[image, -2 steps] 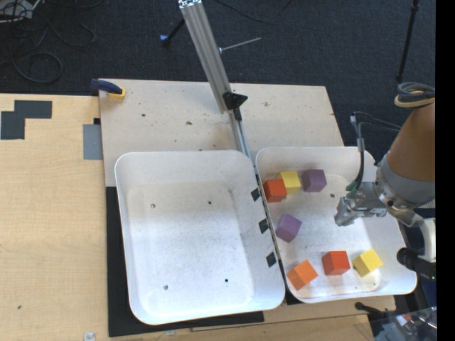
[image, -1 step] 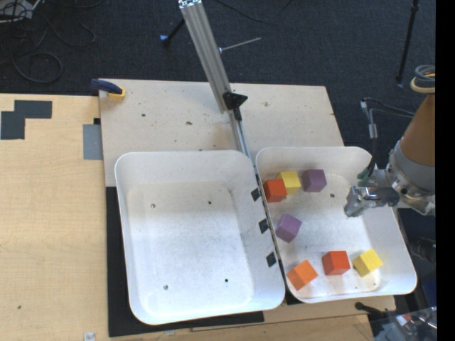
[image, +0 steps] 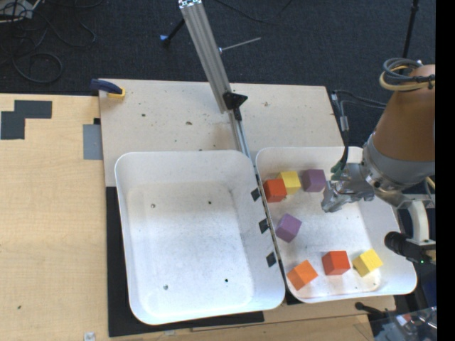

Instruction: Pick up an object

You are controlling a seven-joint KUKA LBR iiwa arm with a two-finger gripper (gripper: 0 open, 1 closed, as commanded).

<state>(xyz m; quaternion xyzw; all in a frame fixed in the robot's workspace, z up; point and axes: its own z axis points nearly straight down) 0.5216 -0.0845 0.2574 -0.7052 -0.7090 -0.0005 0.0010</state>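
I reach in from the right, my grey arm with its orange band bent down over the right bin (image: 398,279), and my gripper (image: 334,201) hangs low above the bin's floor, toward its far right part. Whether it is clenched or released, I cannot tell from this slant, and I see no block caught in it.

Just left of my gripper, near the far wall, sits a purple block (image: 313,180), and beside that, touching or nearly so, a yellow block (image: 290,182) and a red-orange block (image: 275,190), the three making a short row toward the bin's left wall. Nearer and a little left lies a second purple block (image: 288,227), standing alone in the middle of the floor. Along the near edge there are three more: an orange block (image: 303,273) to the left, a red block (image: 335,263) in the middle and a second yellow block (image: 367,262) to the right, apart from one another.

The left bin (image: 131,190) lies beside mine, their rims meeting. A slanted aluminium rail (image: 206,52) rises from the far side between the bins. On the bench's far left corner lies a small blue and yellow clamp (image: 108,87).
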